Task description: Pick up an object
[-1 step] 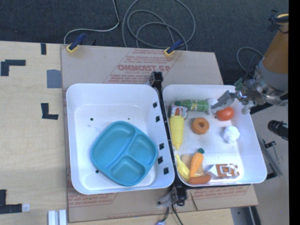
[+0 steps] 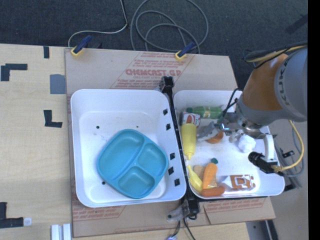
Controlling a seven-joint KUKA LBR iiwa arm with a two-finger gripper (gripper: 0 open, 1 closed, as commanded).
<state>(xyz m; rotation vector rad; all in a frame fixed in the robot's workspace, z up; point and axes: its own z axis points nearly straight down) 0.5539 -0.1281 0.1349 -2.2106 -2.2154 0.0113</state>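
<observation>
Right bin: shallow, white, holding a mixed lot of small toy food items. Carrot, orange with a green tip, lies tilted near the bin's lower middle. Yellow bottle, upright along the left wall, with a small red-and-white can just above it. Green bottle lies on its side along the top wall. Banana, yellow, lies beside the carrot; a red sausage-like piece lies below both. Flat white-and-orange packet at lower right. A small orange piece sits near the bin's centre.

Gripper: lowered into the right bin's upper middle, just beside the orange piece and well apart from the carrot. Whether it is spread or closed cannot be told; nothing is seen held.

Left bin: white, containing a blue divided plate.

Surroundings: both bins rest on a cardboard sheet over a wooden bench; dark carpet and a looped cable lie beyond.
</observation>
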